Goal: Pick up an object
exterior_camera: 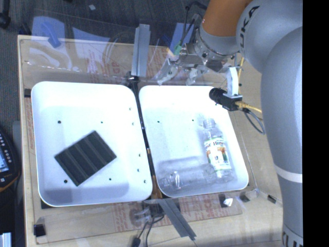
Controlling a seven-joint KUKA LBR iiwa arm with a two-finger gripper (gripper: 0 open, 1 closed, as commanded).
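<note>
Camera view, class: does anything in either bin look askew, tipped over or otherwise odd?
Nothing looks spilled or broken. Both bottles are tipped over in the right bin: the labelled bottle lies along its right side, a clear bottle lies across its near end. The dark ridged panel lies askew in the left bin.

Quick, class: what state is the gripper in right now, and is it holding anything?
Gripper: above the far rim of the right bin, nothing seen between its fingers; open or shut cannot be told.

Dark grey carpet floor [103, 4] behind; pale wooden bench [77, 55] evenly lit.
</note>
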